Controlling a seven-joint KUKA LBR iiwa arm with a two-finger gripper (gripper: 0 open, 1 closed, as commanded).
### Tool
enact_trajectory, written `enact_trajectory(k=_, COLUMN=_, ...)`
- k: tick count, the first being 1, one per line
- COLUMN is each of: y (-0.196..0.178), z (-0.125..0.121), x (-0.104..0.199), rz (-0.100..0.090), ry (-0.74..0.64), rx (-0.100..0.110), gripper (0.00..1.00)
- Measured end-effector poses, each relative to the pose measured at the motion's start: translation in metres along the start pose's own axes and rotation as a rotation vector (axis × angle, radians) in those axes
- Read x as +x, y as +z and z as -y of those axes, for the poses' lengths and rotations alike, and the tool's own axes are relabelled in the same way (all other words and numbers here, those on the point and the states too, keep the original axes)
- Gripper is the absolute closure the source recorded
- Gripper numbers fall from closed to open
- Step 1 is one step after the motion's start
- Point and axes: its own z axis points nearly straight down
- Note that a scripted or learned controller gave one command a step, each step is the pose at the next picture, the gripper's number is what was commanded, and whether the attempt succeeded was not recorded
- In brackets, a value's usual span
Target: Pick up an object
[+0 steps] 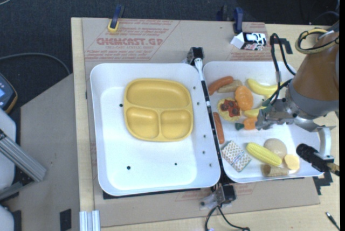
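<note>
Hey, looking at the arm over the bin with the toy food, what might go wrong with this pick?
The end effector sits low in the right bin amid tightly packed toy food, so it may pinch two pieces or none. The orange piece and small carrot nearby could get shoved aside. The corn cob lies just below and could be bumped on the way out.

We see a divided tray (158, 109) in the left bin (108, 170); food items crowd the right bin (215, 71).

Likely a lab: clamped bench (161, 36), cables (280, 63).
</note>
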Motion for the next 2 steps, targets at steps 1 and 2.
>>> enact_trajectory(k=1, y=-0.046, z=-0.004, x=0.007, rz=-0.001, ry=-0.001, rx=0.0, gripper=1.0)
enact_trajectory(k=2, y=-0.078, z=-0.005, x=0.007, rz=-0.001, ry=-0.001, rx=0.001, gripper=1.0)
